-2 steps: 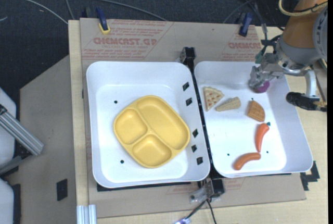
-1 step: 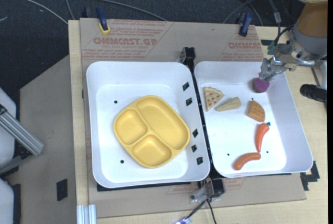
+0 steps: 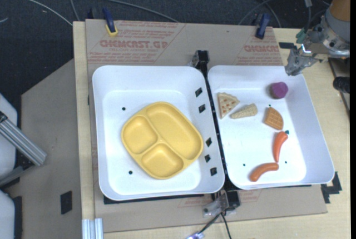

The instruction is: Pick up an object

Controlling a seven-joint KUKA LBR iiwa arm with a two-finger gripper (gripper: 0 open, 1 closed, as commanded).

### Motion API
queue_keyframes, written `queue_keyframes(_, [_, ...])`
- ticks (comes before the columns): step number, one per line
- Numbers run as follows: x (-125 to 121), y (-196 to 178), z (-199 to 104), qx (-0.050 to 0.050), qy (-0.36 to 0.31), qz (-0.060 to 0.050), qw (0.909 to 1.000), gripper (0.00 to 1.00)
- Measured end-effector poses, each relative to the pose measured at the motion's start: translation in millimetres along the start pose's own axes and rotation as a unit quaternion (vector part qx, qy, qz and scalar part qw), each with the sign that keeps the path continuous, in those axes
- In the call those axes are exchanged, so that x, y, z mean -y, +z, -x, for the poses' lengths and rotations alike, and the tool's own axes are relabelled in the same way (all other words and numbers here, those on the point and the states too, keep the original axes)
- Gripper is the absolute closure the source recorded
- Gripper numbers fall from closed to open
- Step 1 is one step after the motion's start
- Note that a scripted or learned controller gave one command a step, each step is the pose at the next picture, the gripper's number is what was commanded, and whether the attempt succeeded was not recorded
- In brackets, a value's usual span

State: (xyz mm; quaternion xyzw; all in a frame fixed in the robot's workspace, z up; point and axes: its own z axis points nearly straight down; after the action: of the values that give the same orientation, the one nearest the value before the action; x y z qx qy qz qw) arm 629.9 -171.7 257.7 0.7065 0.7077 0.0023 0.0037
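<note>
The right bin (image 3: 317, 138) holds several toy foods: a purple ball (image 3: 278, 89), a waffle wedge (image 3: 226, 103), a tan bread piece (image 3: 245, 111), an orange waffle square (image 3: 273, 119), a carrot (image 3: 279, 144) and a sausage (image 3: 262, 172). My gripper (image 3: 295, 65) hangs over the bin's far right corner, above and to the right of the purple ball. Nothing shows between its fingers.
A yellow divided plate (image 3: 161, 139) lies in the left bin (image 3: 105, 121). Black clips (image 3: 201, 58) join the bins along the middle rim. Blue clamps (image 3: 110, 22) hold the cardboard base at the back. Cables run across the dark floor behind.
</note>
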Motion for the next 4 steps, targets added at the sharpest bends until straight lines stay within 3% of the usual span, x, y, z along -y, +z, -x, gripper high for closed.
queue_keyframes(1, [-1, -16, 0, 0.0, 0.0, -0.002, 1.0, 1.0])
queue_keyframes(2, [5, -10, -43, -0.002, -0.001, -0.005, 1.0, 1.0])
queue_keyframes(4, [31, 18, -155, -0.002, -0.002, -0.007, 1.0, 1.0])
